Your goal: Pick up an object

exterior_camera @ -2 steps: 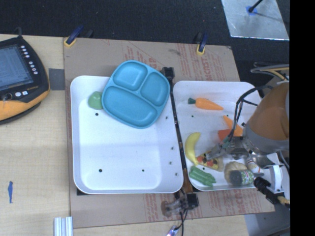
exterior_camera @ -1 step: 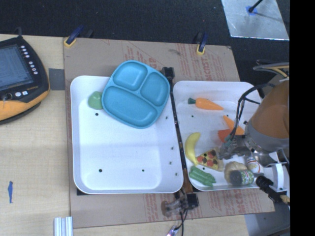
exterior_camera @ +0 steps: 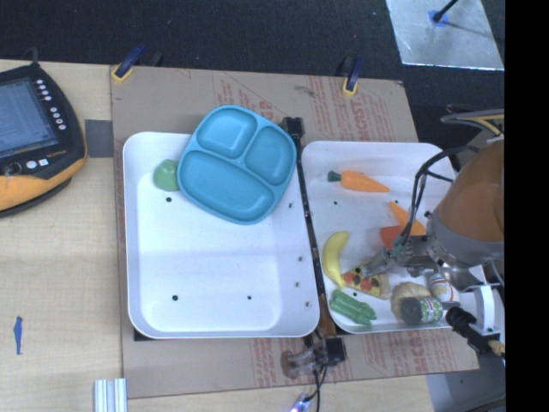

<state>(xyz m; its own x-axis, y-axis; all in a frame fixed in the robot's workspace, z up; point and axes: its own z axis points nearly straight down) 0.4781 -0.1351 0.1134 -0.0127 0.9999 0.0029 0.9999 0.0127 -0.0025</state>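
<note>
**Gripper low over the toy food in the right bin**

Here the two white bins (exterior_camera: 137, 230) lie side by side. The left one bears one blue divided plate (exterior_camera: 238, 163) and one green piece (exterior_camera: 165, 175). The gripper (exterior_camera: 377, 269) hangs low in the right bin; I cannot tell how its jaws stand. Just beside it lies one banana (exterior_camera: 335, 251), probably light, stiff and smooth; its middle seems the best hold. Two carrots (exterior_camera: 364, 181) lie farther back, one green vegetable (exterior_camera: 352, 307) nearer.
</note>
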